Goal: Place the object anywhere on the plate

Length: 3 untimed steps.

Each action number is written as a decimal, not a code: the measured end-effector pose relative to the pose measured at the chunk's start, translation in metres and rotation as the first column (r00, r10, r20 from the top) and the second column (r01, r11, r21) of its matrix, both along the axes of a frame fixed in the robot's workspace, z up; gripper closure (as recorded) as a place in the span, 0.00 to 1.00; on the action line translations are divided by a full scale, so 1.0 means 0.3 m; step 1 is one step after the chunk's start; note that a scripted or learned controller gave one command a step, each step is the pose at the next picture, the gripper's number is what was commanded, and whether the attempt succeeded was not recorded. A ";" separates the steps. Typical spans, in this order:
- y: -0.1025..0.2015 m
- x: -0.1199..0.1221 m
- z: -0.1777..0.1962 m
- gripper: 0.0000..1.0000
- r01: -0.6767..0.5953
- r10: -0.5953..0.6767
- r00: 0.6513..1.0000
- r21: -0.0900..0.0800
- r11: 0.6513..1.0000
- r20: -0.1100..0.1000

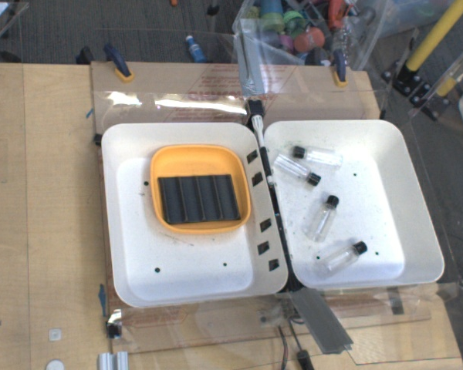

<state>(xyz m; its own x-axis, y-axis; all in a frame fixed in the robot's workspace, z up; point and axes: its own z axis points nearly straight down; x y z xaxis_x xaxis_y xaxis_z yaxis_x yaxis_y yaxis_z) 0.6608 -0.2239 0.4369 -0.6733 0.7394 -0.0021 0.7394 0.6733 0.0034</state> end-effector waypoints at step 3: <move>0.007 0.023 0.000 1.00 -0.187 0.187 0.982 -0.003 0.982 0.002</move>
